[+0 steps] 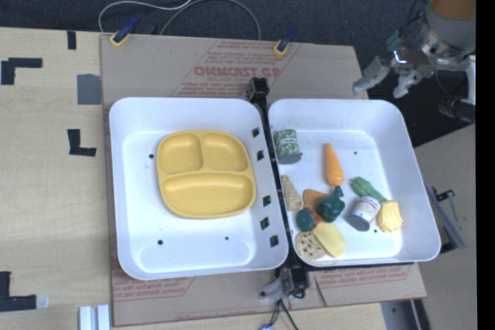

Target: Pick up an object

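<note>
Across the bench we saw two white bins set side by side, their inner rims meeting along a dark seam. We found the left bin [128, 166] taken up mostly by a yellow divided plate [206, 174], which lay near its middle with bare white floor on every side, widest along the near edge. Over in the right bin [387, 124] the far half was open floor, while the toys crowded toward the near rim. We noted a green can [287, 145] close to the seam, an orange carrot [333, 164] lying alone near the middle, and a green leafy vegetable [366, 188] toward the right wall. Nearer the front lay a small tin can [363, 212], a yellow corn piece [389, 216], a dark green pepper [331, 206], a yellow wedge [330, 239] and a speckled cookie [308, 246], packed almost touching. We saw the gripper [386, 79] hanging outside the bin, past its far right corner, its two fingers spread apart with nothing between them.
</note>
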### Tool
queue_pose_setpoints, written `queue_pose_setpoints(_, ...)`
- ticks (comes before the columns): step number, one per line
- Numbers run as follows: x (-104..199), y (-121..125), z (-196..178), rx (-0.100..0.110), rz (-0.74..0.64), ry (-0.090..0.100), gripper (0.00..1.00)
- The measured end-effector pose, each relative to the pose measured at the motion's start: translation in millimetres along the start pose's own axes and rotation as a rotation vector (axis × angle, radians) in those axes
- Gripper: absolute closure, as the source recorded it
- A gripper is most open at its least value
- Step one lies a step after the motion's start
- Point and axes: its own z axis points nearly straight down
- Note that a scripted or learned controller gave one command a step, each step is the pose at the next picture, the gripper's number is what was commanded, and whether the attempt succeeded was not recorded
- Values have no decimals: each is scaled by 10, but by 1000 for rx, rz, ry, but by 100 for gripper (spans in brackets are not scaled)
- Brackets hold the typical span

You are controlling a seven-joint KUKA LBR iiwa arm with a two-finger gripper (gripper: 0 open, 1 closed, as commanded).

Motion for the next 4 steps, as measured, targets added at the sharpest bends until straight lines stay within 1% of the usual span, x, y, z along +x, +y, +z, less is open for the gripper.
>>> queue_pose_setpoints(1, 533, -164, 1076, 11, -3, 4, 0)
queue_pose_setpoints(2, 424, -364, 1841, -4, 0, -3, 0)
queue_pose_setpoints(3, 428, -341, 1690, -8, -1, -3, 100)
queue_pose_setpoints(4, 1150, -667, 763, -6, -7, 4, 100)
